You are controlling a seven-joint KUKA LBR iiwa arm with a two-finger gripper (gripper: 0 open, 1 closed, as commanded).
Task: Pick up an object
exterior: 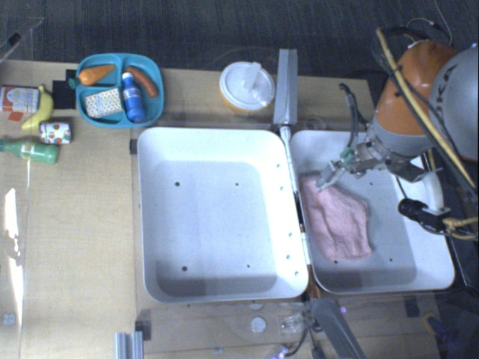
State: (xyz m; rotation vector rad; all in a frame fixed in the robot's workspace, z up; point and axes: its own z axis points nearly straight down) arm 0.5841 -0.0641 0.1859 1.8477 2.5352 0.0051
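A pink cloth lies crumpled in the right bin, against its left wall. The gripper hangs just above the cloth's far edge, with nothing visibly held. The left bin sits alongside on the bench.

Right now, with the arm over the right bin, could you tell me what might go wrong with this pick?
The end effector sits at the top left edge of the pink cloth, so a grasp there may catch only a thin fold and slip. The cloth also lies close to the right bin's left wall, so a descent could scrape the wall.
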